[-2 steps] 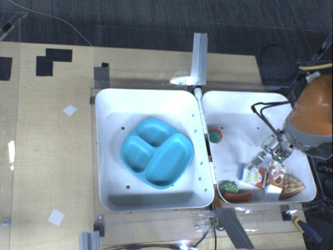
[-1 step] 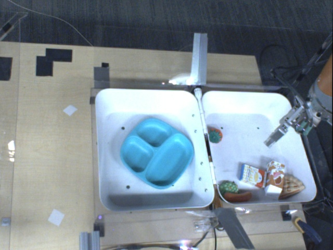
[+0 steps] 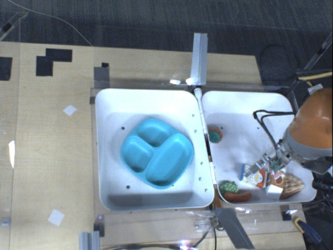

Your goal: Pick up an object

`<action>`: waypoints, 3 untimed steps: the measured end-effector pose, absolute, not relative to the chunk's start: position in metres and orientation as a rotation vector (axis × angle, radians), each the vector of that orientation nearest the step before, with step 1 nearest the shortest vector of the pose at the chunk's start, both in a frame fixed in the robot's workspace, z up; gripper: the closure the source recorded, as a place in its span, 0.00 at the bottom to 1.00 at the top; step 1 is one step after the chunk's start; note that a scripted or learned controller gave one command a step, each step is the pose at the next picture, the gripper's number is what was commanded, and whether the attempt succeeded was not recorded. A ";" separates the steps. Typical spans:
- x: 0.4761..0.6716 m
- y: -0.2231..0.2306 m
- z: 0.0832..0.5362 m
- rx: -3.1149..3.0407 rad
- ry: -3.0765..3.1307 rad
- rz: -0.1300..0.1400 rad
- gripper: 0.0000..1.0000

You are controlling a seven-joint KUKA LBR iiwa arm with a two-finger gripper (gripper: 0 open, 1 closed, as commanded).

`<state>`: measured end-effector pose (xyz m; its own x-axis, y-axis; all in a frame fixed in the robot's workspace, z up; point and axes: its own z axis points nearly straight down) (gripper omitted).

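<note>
End effector [image 3: 266, 163] low in right bin [image 3: 234, 105] — toys [image 3: 255, 177] crowding its near edge

Divided tray [image 3: 157, 152] in left bin [image 3: 106, 139]; toys [image 3: 260, 177] in right bin [image 3: 244, 105].

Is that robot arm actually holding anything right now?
Cannot tell. The end effector sits low over the small carton in the right bin, but no grip is visible.

- Two bins, left [image 3: 106, 139] and right [image 3: 234, 105]: plain white.
- Tray [image 3: 156, 152]: bright turquoise all over.
- Tabletop [image 3: 47, 155]: pale wood, with black blocks at the far left.
- Arm [image 3: 312, 126]: orange band over grey.
- Ball [image 3: 214, 136]: green and orange-red.
- Carton [image 3: 255, 177]: white with orange, blue and red print.
- Slice [image 3: 292, 185]: tan with brown edge.
- Sausage [image 3: 238, 196]: brown-red, beside a green clump [image 3: 227, 186].
</note>
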<state>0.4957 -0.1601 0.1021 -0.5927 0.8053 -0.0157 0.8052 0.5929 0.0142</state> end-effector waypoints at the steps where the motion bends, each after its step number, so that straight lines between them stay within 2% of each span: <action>1: 0.559 -0.157 0.142 1.236 2.881 0.003 0.00; 2: 0.507 -0.148 0.126 1.209 2.895 0.002 0.00; 3: 0.491 -0.186 0.225 1.464 2.770 0.002 0.00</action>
<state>0.4913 -0.1864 0.2253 -0.5635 0.8261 -0.0072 0.8261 0.5635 0.0055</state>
